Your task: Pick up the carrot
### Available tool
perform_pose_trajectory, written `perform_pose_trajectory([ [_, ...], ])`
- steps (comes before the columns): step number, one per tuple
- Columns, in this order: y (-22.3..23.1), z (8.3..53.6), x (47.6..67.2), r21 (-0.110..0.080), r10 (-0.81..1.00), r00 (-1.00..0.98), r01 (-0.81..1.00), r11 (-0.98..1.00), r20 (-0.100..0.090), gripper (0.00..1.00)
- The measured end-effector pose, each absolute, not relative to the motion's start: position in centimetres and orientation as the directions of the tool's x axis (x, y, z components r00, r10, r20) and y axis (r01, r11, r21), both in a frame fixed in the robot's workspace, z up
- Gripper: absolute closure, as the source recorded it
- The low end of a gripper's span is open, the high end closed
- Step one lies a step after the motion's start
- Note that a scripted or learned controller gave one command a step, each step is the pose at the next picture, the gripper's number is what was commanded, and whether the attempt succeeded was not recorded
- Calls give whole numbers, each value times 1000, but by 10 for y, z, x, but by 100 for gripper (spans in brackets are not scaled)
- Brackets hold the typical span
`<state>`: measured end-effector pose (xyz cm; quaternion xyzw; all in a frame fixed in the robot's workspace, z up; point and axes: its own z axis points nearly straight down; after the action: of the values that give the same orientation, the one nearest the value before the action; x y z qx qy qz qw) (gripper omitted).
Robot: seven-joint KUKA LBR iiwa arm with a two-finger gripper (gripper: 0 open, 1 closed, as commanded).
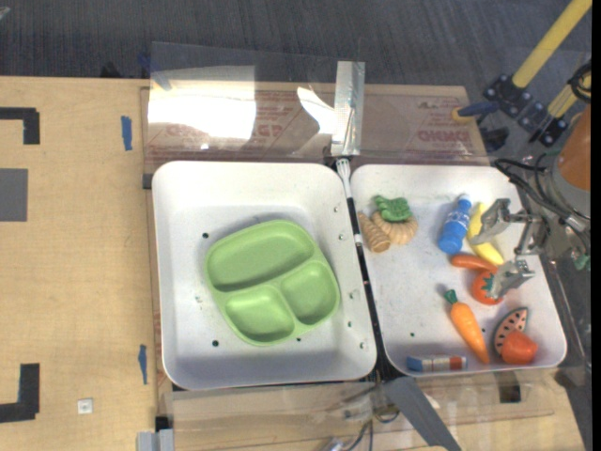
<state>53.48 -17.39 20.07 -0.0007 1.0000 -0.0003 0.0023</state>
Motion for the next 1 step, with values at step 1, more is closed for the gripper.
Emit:
perform_pose_trajectory([
  [1,-168,99,539,-2,-31,-999,-31,1000,-12,0],
])
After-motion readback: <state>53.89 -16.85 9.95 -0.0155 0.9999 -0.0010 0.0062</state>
